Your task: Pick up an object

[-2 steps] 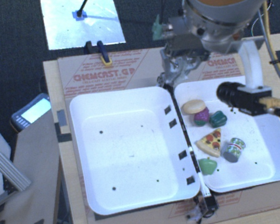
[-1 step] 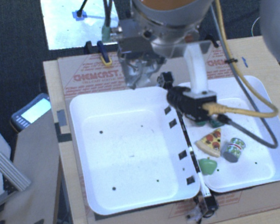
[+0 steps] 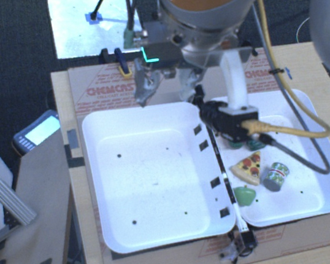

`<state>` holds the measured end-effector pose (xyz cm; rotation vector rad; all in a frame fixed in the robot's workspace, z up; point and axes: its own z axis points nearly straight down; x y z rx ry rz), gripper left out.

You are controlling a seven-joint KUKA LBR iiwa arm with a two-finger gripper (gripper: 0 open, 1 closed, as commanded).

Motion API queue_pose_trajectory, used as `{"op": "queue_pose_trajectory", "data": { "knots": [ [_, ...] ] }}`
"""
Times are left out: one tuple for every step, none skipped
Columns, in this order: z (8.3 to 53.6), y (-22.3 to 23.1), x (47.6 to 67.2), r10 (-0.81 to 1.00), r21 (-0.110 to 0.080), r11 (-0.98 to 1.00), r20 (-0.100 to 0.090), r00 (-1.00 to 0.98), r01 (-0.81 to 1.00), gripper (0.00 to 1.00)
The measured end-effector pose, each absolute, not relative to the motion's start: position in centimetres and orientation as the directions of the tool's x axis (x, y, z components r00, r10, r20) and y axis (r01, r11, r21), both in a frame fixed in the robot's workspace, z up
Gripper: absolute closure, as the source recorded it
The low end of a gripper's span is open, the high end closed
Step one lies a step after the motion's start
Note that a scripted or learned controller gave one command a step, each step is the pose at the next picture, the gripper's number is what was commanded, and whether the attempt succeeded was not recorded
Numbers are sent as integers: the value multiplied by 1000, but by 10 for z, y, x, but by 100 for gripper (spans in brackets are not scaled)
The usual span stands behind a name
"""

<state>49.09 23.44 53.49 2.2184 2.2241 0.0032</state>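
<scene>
1. Plainly, the gripper (image 3: 168, 90) hung over the far rim of the left bin (image 3: 154, 180), just beside the seam where the two bins met.
2. Its fingers appeared spread apart with nothing between them, though glare and the arm's own bulk made that hard to read.
3. Every candidate for picking lay in the right bin (image 3: 306, 199), so the gripper stood on the wrong side of the seam.
4. From the fingers, the things lay toward the near edge of the bench and to the view's right, well apart from the fingertips.
5. A pizza slice (image 3: 248, 168) lay flat near the seam, with a small can (image 3: 276, 176) just beside it on its right.
6. The can seemed to lie on its side, its long axis running slantwise, from the near left to the far right.
7. A green piece (image 3: 245, 195) sat just nearer than the slice, close to the bin's left wall.
8. My judgement: the coming move needed a shift right and toward the near edge before any descent, and the wall could crowd one finger at the green piece.
</scene>
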Motion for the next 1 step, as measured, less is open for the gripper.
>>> {"op": "queue_pose_trajectory", "data": {
  "knots": [
    [547,235,491,1000,4,5,3,-5,1000,100]
  ]
}}
